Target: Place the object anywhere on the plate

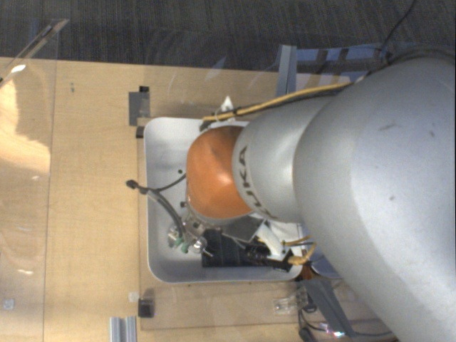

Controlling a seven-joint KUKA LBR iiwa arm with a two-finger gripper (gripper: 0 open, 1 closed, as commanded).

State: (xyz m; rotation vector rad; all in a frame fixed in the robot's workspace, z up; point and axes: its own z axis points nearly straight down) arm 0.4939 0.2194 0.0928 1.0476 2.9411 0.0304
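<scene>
Wooden bench (pixel 78 212) carried white bin (pixel 160 155), grey arm (pixel 342 155) with orange band (pixel 210 173) hung over bin, covering most of it, gripper (pixel 187 239) near bin's lower edge, grip state unclear, object and plate hidden.

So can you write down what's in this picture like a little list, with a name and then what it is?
arm: grey with an orange band, reaching in from the right and low over the bin
bin: white, on a wooden bench, mostly covered by the arm
gripper: dark part under the wrist, down inside the bin; grip cannot be judged
cables: a black one loops beside the wrist, a yellow one runs along the arm
plate and object: hidden, cannot tell
</scene>
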